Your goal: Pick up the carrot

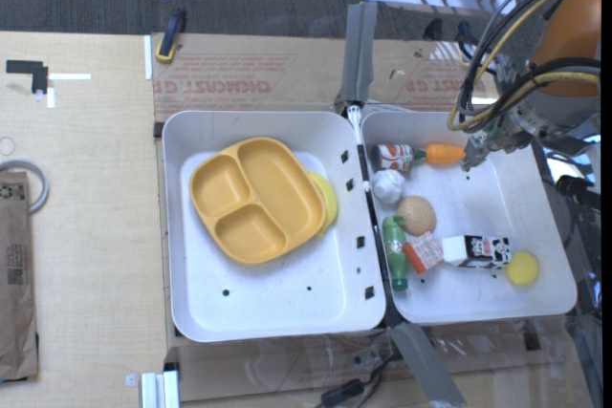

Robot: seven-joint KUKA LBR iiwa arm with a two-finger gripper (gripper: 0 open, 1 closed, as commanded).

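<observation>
The carrot [444, 154] is a small orange piece lying near the far wall of the right bin [550, 296], just right of a small bottle with a red and white label [394, 155]. My gripper [475, 154] hangs low at the carrot's right end, touching or nearly touching it. The arm reaches in from the upper right, with its orange band and black cables above the wrist.
The right bin also holds a white crumpled ball [388, 185], a tan round fruit [416, 213], a green bottle [394, 251], a red and white packet [423, 253], a small milk carton [481, 250] and a yellow lemon [522, 268]. The left bin [191, 301] bears a yellow divided plate [256, 199].
</observation>
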